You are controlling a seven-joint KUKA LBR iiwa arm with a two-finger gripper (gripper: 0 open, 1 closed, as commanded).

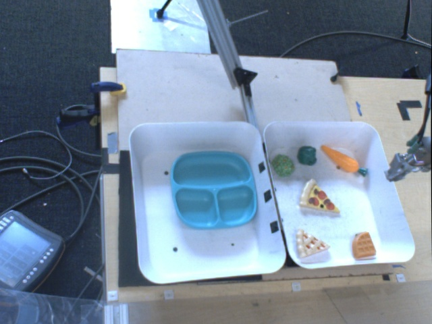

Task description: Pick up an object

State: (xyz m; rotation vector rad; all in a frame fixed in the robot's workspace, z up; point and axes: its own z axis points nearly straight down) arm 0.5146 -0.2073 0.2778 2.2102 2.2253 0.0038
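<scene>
Six toy foods in right bin [388, 201], frame right; carrot [339, 158] near its upper edge looks light, rigid, slick. Best grip: across its thick orange middle. Gripper [399, 168] sits at far right, outside bin; its opening can't be made out.

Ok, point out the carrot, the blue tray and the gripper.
carrot [339, 158], camera view, middle of its orange body.
blue tray [213, 188], camera view, on the ridge between its compartments.
gripper [398, 169], camera view, at its grey tip over the right bin's right rim.
</scene>
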